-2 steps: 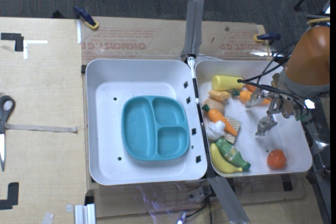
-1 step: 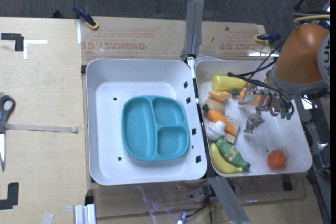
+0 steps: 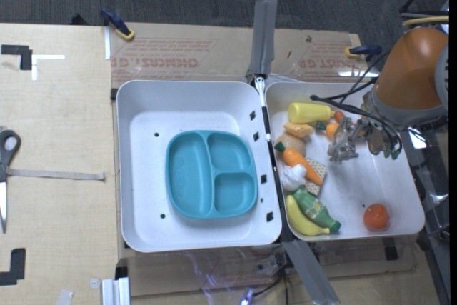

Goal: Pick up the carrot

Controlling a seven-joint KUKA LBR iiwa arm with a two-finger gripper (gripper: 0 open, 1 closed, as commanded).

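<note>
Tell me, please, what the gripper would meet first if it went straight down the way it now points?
Most likely the bare white floor of the right bin: the gripper hangs beside the food pile, with the carrot off to its left. Depth is hard to judge from this slanted view.

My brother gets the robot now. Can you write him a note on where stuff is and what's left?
Tool: low in the right bin, near the toys; grip can't be judged, nothing seen in it.
Carrot: lying in the pile at the bin's left side, between the tool and the bin wall.
Blue tray: in the left bin.
Done: nothing lifted yet.
Left: grip the carrot and raise it.
</note>
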